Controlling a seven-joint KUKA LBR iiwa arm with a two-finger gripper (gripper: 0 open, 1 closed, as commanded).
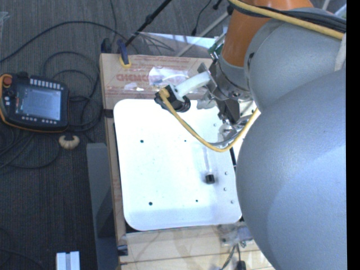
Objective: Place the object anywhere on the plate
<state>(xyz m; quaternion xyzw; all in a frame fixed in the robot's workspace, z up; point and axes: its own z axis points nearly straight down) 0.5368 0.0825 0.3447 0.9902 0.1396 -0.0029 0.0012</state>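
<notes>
White bin (163,207): small dark object (209,178) well below gripper (229,125)

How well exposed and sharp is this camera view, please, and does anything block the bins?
In the camera view, the white bin is overexposed, nearly featureless; the small dark object on it stays readable though soft; the grey arm looms large and blurred in front, covering the right side; the gripper sits in cluttered shadow.

Floor: dark grey carpet (45,196), black cables (62,32) lying across it.
Left side: black and orange control pad (34,103).
Bench: light wooden top (169,249).
</notes>
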